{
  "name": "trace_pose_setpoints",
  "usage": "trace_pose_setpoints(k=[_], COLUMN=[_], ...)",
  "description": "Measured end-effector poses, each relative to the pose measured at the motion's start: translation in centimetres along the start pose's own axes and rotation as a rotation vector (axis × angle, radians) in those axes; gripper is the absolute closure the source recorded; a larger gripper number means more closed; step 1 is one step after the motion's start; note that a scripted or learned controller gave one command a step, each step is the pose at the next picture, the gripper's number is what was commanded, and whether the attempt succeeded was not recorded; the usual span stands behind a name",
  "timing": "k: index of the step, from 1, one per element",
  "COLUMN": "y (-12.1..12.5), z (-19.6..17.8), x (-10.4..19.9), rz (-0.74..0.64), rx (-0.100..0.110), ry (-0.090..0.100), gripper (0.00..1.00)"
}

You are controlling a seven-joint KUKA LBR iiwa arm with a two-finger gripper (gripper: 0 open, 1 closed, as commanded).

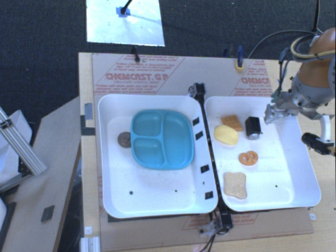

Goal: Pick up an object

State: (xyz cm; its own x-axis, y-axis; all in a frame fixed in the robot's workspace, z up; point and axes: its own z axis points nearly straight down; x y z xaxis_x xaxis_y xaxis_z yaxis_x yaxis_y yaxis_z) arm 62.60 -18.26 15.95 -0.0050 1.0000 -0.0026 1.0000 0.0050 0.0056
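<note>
Showing two white bins: the near bin (294,193) under the gripper (274,113), the far bin (113,193) beyond it. Holding, nearest the gripper, one black block (253,127), one cracker (231,122), one yellow lemon (226,135), one pretzel (248,158), one bread slice (235,185). Carrying, farther off, one blue divided plate (160,139) and one brown disc (124,139).

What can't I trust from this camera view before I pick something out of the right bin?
- Pincer: small and seen from above at the right bin's far corner; its finger gap cannot be read.
- Arm: cut off by the frame's right edge.
- Round brown item in the left bin: partly tucked behind the blue divided plate, too small to identify.
- Black object: dark and small; its shape is unclear.
</note>
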Motion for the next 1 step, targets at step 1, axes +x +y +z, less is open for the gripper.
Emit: trace_pose_setpoints(k=[1], y=[0.07], z=[-4.42], x=[-0.02], rz=[0.0], rx=[-0.001], ry=[0.001], gripper=[1.0])
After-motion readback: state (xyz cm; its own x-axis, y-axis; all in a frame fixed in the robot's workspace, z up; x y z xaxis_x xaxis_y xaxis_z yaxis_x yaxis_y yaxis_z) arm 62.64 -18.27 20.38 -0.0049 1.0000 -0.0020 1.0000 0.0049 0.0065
